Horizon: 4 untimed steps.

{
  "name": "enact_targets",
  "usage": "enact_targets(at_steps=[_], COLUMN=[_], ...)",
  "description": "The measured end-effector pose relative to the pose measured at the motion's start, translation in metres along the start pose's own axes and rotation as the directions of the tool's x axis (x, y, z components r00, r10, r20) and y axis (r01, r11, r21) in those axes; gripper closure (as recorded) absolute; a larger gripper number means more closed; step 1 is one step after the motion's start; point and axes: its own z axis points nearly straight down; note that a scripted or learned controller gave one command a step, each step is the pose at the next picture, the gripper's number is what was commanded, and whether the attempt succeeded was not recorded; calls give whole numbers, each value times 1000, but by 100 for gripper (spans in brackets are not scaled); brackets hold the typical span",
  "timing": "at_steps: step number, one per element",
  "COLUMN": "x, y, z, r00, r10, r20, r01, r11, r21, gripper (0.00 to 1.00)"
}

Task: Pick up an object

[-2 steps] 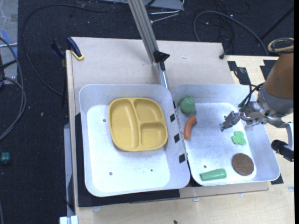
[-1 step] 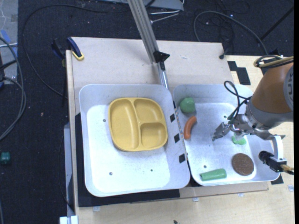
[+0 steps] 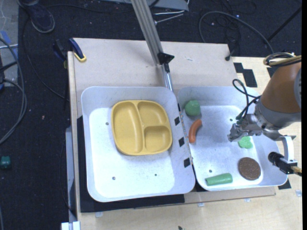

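- Light green object [image 3: 245,142]: you are looking at a small pale green piece lying on the floor of the right bin [image 3: 216,157], toward its right side; its upper edge is sitting directly under the gripper's tip, so part of it is being hidden from you.
- Gripper [image 3: 238,132]: it is hovering at the green piece's upper left edge, touching or nearly touching it. You cannot tell how far apart it is standing, nor whether it is gripping anything, because the metal parts are blurring together at this angle.
- Arm [image 3: 283,92]: the orange band and grey wrist are reaching in from the right, over the right bin's right rim, with black cables looping above the wrist.
- Brown disc [image 3: 250,168]: it is lying flat just below the green piece, near the bin's lower right corner.
- Green cylinder [image 3: 218,179]: it is lying on its side along the bin's lower edge, left of the disc.
- Orange curved piece [image 3: 194,130]: it is resting near the bin's left wall, well apart from the gripper.
- Green ball [image 3: 192,108]: it is sitting just above the orange piece, in the upper left of the bin.
- Left bin [image 3: 100,176]: it is carrying a yellow divided plate [image 3: 142,127], which is lying in its upper middle part.
- Desk [image 3: 120,61]: both bins are standing side by side on its pale surface.
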Motion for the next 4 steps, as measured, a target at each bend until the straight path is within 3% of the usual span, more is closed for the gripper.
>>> enact_targets(at_steps=[2, 4], x=[-3, 110], y=[-3, 34], z=[-70, -81], r00=[1000, 1000], r10=[-3, -9], r20=[1, -2], r01=[3, 9], r11=[1000, 1000], r21=[-3, -3], gripper=[100, 100])
